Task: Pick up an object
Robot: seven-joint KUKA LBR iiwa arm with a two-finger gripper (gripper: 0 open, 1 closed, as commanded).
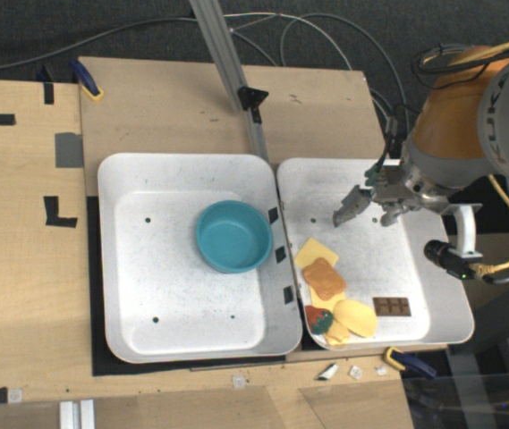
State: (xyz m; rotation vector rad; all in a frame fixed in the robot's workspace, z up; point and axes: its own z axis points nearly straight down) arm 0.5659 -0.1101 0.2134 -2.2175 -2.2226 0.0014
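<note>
Gripper (pixel 365 209) fingers apart, mid-right of frame — orange toy bread (pixel 326 281) prob light, stiff — grab across edges.

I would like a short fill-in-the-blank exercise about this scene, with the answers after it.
1. The blue bowl sits in the ____ bin.
2. The brown chocolate bar lies in the ____ bin.
3. The gripper hovers above the right bin and holds ____.
4. The colour of both bins is ____.

Missing words: left; right; nothing; white
</note>
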